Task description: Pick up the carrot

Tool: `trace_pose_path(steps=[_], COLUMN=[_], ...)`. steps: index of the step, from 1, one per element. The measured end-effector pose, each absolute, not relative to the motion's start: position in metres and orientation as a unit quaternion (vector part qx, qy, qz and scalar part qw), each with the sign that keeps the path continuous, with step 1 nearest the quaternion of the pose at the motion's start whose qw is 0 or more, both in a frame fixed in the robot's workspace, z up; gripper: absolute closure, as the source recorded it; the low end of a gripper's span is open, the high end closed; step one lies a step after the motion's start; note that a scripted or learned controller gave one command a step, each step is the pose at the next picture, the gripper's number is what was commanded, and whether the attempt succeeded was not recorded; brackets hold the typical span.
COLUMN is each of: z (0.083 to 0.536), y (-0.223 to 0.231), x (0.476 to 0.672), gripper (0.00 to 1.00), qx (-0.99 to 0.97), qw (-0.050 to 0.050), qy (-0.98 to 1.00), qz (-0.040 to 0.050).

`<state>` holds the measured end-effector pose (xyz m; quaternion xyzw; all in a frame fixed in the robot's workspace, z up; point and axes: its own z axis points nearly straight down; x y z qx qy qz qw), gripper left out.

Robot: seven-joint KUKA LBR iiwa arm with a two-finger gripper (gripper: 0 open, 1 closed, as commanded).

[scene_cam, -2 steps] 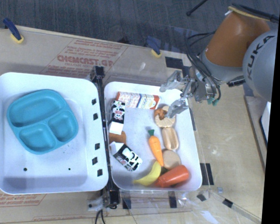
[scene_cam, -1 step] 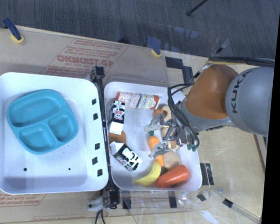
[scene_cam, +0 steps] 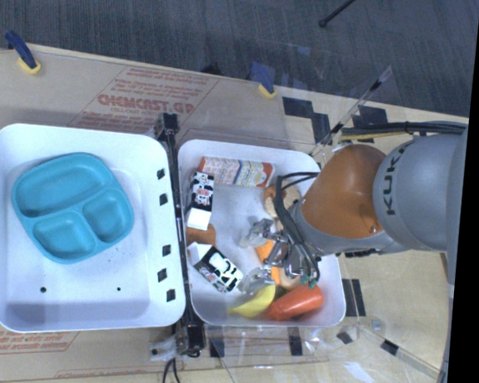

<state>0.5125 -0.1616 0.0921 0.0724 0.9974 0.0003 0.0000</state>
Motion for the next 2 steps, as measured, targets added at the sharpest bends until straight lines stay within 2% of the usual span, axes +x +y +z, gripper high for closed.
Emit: trace_pose_path(steps=[1, 2], z=[0.103, 0.154], y=[-0.160, -0.123], x=[0.515, 0.530], gripper=[1.00, 1.00], qx=[0.068, 0.156], qw=[0.002, 0.002], qy=[0.998, 0.988], qz=[-0.0001, 0.0003])
